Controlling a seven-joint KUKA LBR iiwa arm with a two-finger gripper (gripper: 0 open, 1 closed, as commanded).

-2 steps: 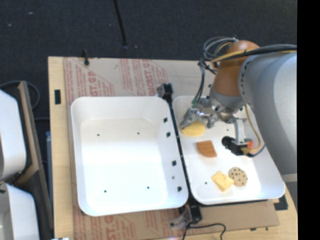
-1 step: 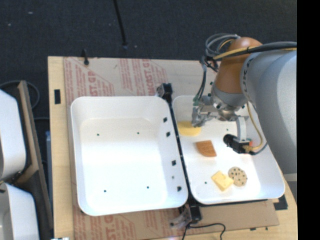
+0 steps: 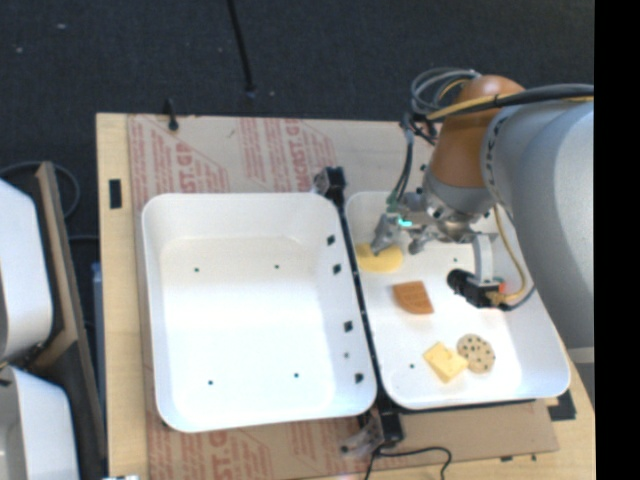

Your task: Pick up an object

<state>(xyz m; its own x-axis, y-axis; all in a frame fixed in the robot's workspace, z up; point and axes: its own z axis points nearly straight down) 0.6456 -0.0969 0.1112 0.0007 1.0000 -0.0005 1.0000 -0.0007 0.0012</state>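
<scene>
Yellow piece (image 3: 381, 260): you find it lying flat in the right bin (image 3: 530, 378), near that bin's upper-left corner, just beside the divider between the two bins. It looks rounded; you cannot read a clear long axis or heading from this view.

Surface: you see a light wooden worktop (image 3: 120, 268) with printed red lettering, carrying the left bin (image 3: 165, 268) and the right bin side by side. Dark carpeted floor (image 3: 120, 38) lies beyond it, with a thin black cable (image 3: 236, 33) running across.

Jaws (image 3: 392, 230): they sit right over the upper edge of the yellow piece; you cannot tell whether they are apart or together.

Also in the right bin: a brown square piece (image 3: 412, 297) at centre, a yellow block (image 3: 444, 361) and a speckled cookie (image 3: 476, 352) touching near the front.
</scene>
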